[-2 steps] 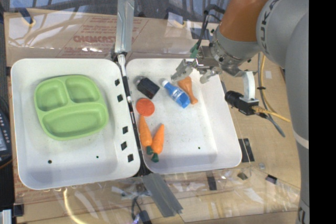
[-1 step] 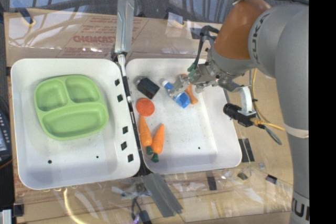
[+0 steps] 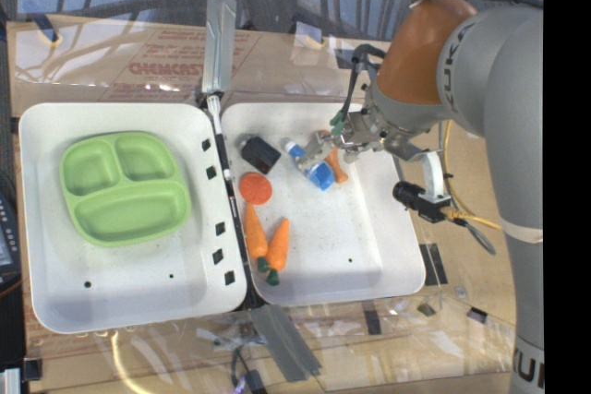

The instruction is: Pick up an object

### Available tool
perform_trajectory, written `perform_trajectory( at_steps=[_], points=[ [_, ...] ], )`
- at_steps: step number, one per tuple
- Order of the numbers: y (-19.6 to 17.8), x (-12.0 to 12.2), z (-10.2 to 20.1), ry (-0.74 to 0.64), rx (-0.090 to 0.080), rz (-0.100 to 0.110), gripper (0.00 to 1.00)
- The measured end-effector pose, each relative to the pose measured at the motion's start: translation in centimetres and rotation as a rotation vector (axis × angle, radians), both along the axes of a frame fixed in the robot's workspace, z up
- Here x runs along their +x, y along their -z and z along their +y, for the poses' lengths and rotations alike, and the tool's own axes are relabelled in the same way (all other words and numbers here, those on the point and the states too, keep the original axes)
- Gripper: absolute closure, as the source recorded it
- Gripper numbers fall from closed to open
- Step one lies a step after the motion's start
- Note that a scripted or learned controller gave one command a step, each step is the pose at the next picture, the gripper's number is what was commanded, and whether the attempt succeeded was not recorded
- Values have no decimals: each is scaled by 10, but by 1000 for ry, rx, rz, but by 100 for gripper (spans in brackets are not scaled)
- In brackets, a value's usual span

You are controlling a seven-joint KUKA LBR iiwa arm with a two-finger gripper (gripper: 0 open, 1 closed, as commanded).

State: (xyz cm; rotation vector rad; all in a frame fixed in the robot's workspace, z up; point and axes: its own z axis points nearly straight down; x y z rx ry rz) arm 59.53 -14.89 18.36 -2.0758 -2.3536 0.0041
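Camera view: gripper (image 3: pixel 325 146) low in right bin (image 3: pixel 369 235), over blue-white bottle (image 3: pixel 309 163); we can't tell if fingers are open. Risk, we reckon: orange piece (image 3: pixel 336 167) touching bottle, so grab may slip or nudge both.

gripper (image 3: pixel 325 146) low (wrist bent leftward)

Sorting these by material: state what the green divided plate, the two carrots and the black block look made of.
Green divided plate: probably moulded plastic, with a matte, even colour and soft rounded rims. Carrots: likely toy plastic, uniform orange with a slight sheen and green stubs. Black block: matte; whether foam, rubber or plastic is unclear.
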Motion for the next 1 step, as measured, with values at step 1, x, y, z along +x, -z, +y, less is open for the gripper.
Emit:
perform_trajectory(
  at_steps=[1],
  points=[
    [92,20,-14,8,-1,-2,0]
  ],
)
